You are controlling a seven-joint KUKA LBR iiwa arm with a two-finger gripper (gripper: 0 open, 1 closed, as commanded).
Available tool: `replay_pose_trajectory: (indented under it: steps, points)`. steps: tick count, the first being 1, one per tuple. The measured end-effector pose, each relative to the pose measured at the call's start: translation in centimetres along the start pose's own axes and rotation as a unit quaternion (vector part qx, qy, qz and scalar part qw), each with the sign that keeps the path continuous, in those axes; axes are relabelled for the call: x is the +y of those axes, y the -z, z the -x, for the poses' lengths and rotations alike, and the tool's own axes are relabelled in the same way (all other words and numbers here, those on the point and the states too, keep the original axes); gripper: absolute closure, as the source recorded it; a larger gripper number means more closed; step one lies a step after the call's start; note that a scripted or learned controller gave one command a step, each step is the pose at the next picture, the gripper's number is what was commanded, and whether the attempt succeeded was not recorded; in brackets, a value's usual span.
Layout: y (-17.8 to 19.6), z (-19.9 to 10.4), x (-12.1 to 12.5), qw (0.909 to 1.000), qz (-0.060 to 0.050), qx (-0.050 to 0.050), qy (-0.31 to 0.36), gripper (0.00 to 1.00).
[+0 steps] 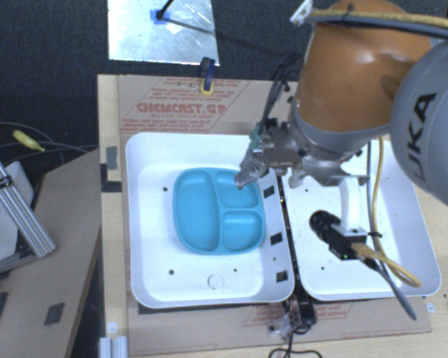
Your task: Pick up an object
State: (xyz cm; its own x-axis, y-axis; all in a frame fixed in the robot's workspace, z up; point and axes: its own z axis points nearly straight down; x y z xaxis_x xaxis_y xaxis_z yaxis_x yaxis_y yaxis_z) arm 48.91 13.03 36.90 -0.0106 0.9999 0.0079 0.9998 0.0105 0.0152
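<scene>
The arm (pixel 373 73), grey with a broad orange band, comes in from the right and hangs over the seam where the two bins meet. "KUKA" is lettered on its grey shell, though only the last letters read clearly.

Under both bins lies a brown cardboard sheet (pixel 183 103). Red print on it reads something like "CHEMCAST GP", with smaller lines below that are too fine to make out.

The left bin (pixel 145 200) is a shallow white tray, and the blue plate sits near its middle. The right bin (pixel 411 222) lies just beside it, with a black cylinder-shaped part and a yellow cable hanging over it from the arm.

The blue plate (pixel 213 211) is a divided plastic dish with three sections, lying flat with its upper right corner under the gripper. It looks light, stiff and rather slick, and not likely to break. Its raised rim seems the best place to pinch; the flat floor of a section offers nothing to close on.

The gripper (pixel 248 171) hangs at that upper right corner of the plate, right over the rim. Whether its tips are spread or closed cannot be told from this angle, nor whether they touch the plate.
</scene>
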Motion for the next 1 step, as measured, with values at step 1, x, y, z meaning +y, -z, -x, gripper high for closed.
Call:
replay_pose_trajectory:
  steps: [1]
  points:
    - [9.34,-4.11,-0.03,1.0,-0.001,-0.001,-0.001,0.0]
